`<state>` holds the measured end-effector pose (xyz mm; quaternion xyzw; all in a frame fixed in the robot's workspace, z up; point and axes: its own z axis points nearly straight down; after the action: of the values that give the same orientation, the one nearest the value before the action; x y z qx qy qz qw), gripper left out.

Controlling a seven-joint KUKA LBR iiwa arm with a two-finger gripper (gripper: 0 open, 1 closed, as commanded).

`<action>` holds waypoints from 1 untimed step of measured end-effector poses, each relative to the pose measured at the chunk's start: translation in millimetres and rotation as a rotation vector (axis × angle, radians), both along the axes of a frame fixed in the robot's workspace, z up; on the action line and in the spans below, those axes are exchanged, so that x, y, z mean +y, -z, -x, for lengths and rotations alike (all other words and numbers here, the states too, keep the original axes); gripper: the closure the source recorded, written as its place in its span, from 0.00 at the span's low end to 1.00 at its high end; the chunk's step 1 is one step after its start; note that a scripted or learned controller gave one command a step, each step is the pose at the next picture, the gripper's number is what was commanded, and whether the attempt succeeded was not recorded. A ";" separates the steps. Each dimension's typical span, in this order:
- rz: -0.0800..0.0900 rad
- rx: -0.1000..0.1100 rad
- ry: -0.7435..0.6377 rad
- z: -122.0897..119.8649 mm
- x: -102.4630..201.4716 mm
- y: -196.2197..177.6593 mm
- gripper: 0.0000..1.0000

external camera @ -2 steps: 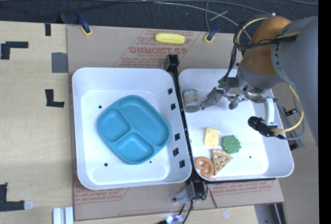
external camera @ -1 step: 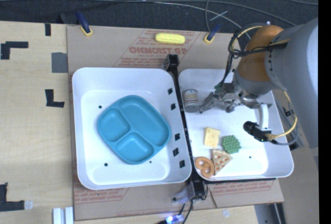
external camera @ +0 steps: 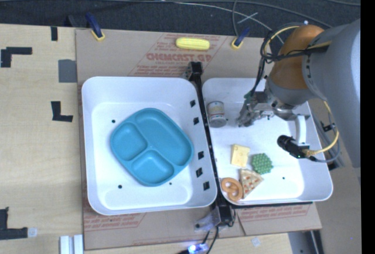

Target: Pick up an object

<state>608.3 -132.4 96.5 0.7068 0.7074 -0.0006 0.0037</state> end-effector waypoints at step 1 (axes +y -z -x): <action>-0.005 -0.001 0.000 -0.4 -0.9 -63.6 1.00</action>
<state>608.7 -133.3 160.0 0.7066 0.7076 0.0014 0.0022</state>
